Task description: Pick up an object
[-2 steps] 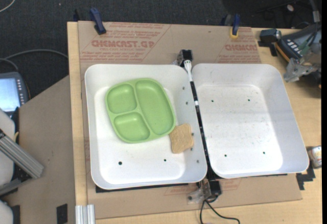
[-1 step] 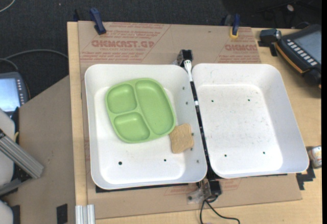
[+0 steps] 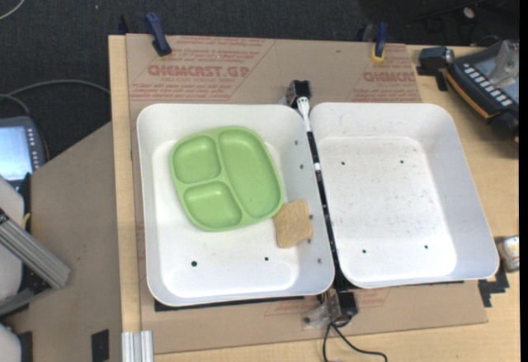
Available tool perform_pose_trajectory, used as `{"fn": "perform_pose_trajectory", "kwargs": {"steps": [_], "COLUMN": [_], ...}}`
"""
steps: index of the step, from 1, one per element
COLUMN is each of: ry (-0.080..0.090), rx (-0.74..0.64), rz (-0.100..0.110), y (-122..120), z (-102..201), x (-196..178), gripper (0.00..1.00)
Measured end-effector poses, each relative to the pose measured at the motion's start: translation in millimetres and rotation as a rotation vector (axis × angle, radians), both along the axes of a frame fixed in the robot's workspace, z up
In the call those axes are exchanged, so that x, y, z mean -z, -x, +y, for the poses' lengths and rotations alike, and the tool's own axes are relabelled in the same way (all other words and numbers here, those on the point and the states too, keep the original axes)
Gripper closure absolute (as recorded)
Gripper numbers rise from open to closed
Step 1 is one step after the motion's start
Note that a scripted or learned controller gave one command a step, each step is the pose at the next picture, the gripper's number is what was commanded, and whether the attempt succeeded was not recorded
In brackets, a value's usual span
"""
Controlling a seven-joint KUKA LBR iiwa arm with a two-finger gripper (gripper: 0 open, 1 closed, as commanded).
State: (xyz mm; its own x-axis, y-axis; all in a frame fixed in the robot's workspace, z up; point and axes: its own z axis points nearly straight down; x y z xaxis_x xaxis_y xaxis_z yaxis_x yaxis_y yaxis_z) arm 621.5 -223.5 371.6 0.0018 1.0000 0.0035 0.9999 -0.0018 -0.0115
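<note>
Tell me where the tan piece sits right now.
In the camera view, the tan piece lies in the left bin, touching the lower right edge of the green divided plate, close to the seam between the two bins.

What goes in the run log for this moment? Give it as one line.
stage: pre-grasp | left bin: green divided plate, tan sponge-like piece touching its lower-right edge | right bin: dark specks | object held: none seen

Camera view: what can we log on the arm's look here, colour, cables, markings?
Nothing on the arm can be judged from this frame. Loggable hardware: white left bin and white right bin, a dark cable along the seam between them, a green divided plate and a tan piece in the left bin.
</note>
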Motion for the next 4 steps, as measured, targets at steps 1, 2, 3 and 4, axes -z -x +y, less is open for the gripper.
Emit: {"fn": "perform_pose_trajectory", "kwargs": {"steps": [1,2,3,4], "ry": [0.013,0.001,-0.001,0.009], "rx": [-0.005,0.001,0.001,-0.005], "rz": [-0.033,-0.006,-0.001,-0.029], "y": [-36.4,49.0,126.4,102.6], "z": [0.7,13.4,36.5,58.5], "x": [-174.1,-123.8,-45.0,-171.6], "gripper": [1.0,1.0,1.0,1.0]}}
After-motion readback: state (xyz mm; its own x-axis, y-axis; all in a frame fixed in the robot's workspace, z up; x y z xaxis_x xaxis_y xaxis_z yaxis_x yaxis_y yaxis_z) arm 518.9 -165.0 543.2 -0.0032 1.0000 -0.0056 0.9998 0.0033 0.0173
